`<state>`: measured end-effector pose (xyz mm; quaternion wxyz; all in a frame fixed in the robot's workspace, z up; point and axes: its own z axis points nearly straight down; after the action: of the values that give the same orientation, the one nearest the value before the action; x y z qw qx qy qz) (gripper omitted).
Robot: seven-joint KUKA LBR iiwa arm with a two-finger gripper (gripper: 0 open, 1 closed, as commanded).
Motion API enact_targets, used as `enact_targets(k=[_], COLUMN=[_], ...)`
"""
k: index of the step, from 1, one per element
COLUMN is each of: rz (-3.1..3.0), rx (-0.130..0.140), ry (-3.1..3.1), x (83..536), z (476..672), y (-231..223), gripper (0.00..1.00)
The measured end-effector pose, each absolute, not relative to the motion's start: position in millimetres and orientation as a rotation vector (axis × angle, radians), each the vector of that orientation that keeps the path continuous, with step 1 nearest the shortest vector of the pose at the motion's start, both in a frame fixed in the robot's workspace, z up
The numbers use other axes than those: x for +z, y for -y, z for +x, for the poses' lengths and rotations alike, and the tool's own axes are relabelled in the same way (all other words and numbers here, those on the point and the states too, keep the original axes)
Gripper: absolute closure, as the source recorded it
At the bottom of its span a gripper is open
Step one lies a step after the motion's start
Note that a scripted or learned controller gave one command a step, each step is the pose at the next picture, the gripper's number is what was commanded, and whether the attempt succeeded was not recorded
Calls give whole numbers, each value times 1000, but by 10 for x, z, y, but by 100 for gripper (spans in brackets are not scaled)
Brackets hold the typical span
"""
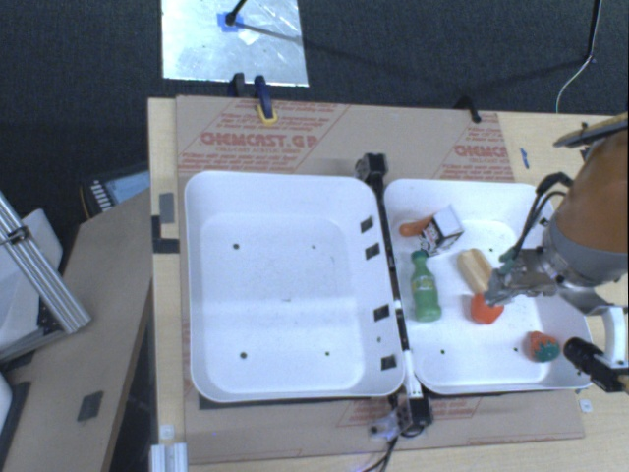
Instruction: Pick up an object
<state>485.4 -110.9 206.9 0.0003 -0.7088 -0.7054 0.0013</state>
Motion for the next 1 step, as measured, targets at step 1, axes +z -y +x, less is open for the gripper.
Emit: enact_targets(k=[1], rz=[-2220], rx=[-5], ry=[2230], x=[2204], z=[4886], y=[1076], gripper=[100])
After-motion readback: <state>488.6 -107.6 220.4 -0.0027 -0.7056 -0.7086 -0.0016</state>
